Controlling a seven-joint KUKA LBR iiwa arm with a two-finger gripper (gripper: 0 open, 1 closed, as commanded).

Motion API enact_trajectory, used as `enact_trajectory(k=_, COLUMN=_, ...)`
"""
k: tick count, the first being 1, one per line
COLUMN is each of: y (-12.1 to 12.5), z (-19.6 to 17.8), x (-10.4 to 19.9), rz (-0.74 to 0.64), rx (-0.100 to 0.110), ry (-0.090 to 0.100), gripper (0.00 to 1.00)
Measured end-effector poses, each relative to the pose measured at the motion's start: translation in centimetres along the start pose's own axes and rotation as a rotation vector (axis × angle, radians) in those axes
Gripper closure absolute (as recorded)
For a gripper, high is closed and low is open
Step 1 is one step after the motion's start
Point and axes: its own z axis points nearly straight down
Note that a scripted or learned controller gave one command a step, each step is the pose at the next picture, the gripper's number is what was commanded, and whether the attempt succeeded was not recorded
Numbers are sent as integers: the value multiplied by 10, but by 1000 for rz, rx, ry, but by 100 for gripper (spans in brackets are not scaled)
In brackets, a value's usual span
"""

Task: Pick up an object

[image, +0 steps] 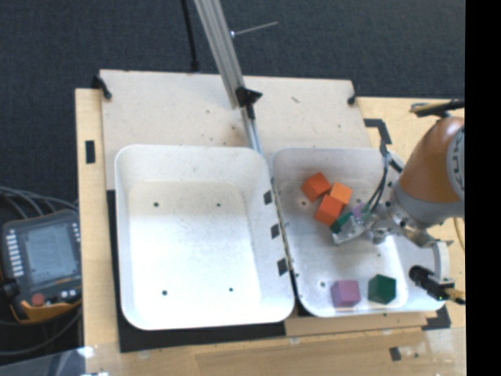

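Look to the right-hand shallow white plastic bin (313, 163): your tool (347, 227) is down inside it, at the lower right edge of a tight cluster of three orange cubes (327, 197). The nearest of them, the lower orange cube (329, 209), lies just up and to the left of the tool tip, touching or nearly touching it. A small dark green piece (341, 224) sits right at the tip, and it may be pinched there, but the view is too blurred at that spot for you to be sure; I cannot tell whether the tool is released or clenched.

So the relation that matters is short: the cluster lies up-left from the tool, with the arm reaching in from the right.

The purple cube (345, 292) and the dark green cube (382, 288) rest side by side near the bin's front wall, well apart from the tool, below it. The left-hand white bin (133, 210) lies further left still.
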Motion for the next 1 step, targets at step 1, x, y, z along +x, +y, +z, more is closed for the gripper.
enact_trajectory(k=1, y=1, z=-10, x=-1, rz=7, rx=-4, ry=-1, gripper=100)
